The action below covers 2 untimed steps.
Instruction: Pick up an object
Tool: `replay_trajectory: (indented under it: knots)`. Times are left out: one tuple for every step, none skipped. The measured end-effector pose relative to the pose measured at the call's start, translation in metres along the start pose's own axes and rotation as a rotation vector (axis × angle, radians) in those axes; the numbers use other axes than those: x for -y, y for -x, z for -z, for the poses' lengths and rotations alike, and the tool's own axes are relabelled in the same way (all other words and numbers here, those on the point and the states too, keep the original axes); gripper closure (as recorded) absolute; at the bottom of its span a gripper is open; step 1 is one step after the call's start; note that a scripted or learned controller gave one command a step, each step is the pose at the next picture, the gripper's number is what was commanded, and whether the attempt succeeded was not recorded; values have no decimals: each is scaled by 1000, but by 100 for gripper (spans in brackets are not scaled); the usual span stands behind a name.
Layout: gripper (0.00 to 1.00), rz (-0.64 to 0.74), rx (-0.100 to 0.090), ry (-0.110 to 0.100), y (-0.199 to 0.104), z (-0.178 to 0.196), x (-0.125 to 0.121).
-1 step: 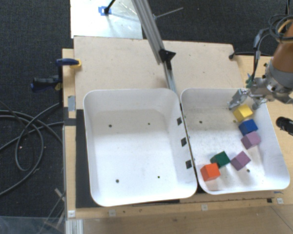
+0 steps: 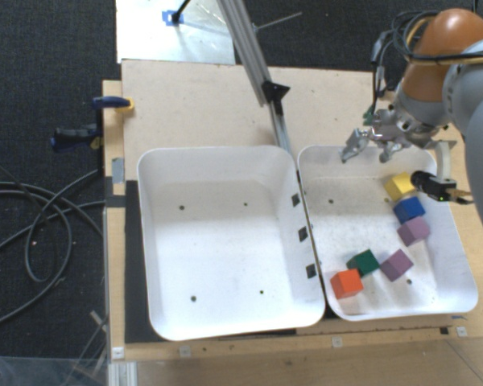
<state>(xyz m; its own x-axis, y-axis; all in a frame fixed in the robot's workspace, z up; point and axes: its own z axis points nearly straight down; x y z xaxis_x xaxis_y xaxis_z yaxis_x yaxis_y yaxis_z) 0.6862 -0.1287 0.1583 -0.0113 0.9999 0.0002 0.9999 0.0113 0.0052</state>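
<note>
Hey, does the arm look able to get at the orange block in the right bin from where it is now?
Probably yes. The orange block lies uncovered near the right bin's front edge, a green block close beside it. The hand hovers by the far rim.

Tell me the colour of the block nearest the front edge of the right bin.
Orange, beside the green block; clearest in the camera view.

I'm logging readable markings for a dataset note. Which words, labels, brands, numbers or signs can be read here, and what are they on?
None can be read.
The small dark tags along the divider between the two white bins are too small to read.
The coloured blocks, such as the orange block, show plain faces.
</note>
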Motion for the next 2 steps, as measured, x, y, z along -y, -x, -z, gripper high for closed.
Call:
replay_trajectory:
  knots:
    - [0,-16,-15,-32,83,-70,0]
    - [0,-9,-3,-8,84,-68,11]
